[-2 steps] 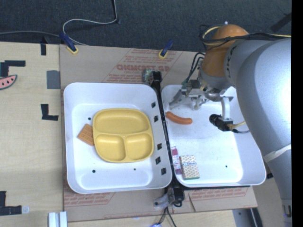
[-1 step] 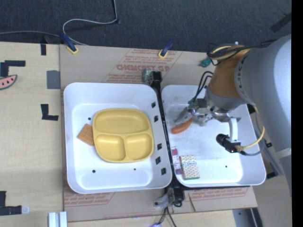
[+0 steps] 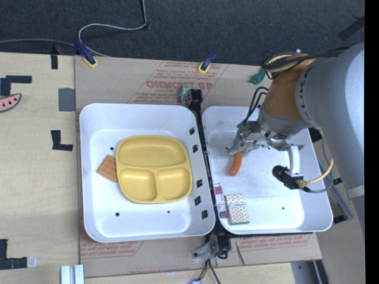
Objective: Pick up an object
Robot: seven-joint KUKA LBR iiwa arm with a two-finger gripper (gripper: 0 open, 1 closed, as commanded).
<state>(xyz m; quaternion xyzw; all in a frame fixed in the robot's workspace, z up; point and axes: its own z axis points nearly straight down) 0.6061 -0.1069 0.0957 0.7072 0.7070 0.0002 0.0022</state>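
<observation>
Jaws (image 3: 240, 149) hover right above the orange carrot-like piece (image 3: 235, 164) — can't tell if they're apart or together. Centre over it, drop straight, squeeze gently.

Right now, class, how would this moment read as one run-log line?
gripper: right bin, over orange carrot-like piece | grasp: unconfirmed | small box: right bin, near edge | yellow divided tray: left bin

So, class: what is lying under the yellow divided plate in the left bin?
A tan, waffle-like square pokes out from beneath the left edge of the yellow divided plate, resting on the left bin floor. How far it reaches under the plate, and anything else beneath, is covered.
</observation>
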